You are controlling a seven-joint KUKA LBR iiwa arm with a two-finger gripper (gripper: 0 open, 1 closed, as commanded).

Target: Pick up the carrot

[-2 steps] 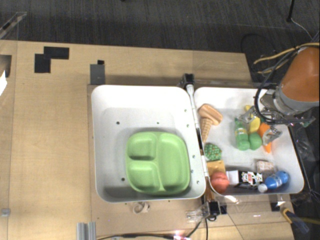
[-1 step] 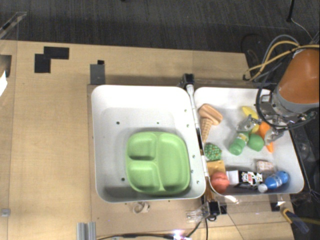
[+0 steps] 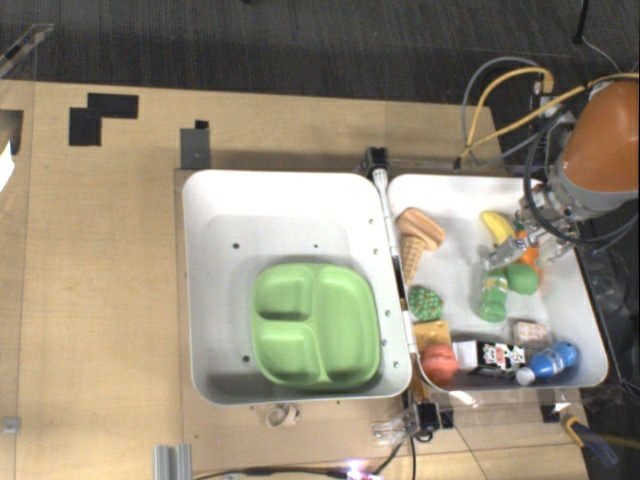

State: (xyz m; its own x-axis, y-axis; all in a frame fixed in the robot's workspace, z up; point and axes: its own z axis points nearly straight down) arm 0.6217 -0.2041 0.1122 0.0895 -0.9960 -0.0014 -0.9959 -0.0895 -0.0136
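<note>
The carrot (image 3: 527,256) lies in the right bin (image 3: 596,340), near its right wall. Only a small orange part of it shows, beside a round green piece (image 3: 521,279) that may be its leafy top. My gripper (image 3: 514,249) is down in that bin, directly over the carrot and covering most of it. The grey arm with its orange band (image 3: 604,140) reaches in from the upper right.
The right bin also holds a banana (image 3: 495,225), an ice-cream cone (image 3: 418,234), a green bottle (image 3: 492,301), a green knobbly fruit (image 3: 425,301), a red apple (image 3: 438,364), a dark packet (image 3: 487,354) and a blue bottle (image 3: 554,359). A green divided plate (image 3: 315,322) lies in the left bin (image 3: 215,218).
</note>
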